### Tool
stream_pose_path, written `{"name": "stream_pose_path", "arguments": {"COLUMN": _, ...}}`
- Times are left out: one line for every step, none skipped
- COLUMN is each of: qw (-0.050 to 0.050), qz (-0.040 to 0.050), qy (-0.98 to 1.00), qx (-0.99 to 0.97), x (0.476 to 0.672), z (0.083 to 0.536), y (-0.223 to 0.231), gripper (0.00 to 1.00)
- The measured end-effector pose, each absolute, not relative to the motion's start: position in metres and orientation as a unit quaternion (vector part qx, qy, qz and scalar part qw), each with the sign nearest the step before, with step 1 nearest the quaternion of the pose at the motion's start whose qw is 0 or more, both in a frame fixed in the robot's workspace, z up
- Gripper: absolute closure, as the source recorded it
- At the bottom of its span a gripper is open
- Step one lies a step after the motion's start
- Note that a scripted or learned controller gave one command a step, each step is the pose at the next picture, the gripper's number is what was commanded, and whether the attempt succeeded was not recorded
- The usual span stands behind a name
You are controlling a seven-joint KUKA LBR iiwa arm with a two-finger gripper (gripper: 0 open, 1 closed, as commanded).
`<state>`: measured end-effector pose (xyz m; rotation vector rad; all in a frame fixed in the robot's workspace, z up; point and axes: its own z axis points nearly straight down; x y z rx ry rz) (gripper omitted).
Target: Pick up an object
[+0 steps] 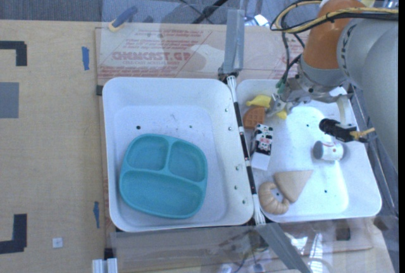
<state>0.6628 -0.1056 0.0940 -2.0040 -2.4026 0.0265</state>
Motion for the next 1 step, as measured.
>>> {"name": "stream_pose_path", "arguments": {"qw": -0.002, "qz": -0.0006, "qy": -0.759, "qx": -0.651, "x": 0.6676, "z": 0.1861, "y": -0.0897, "gripper": 1.00}}
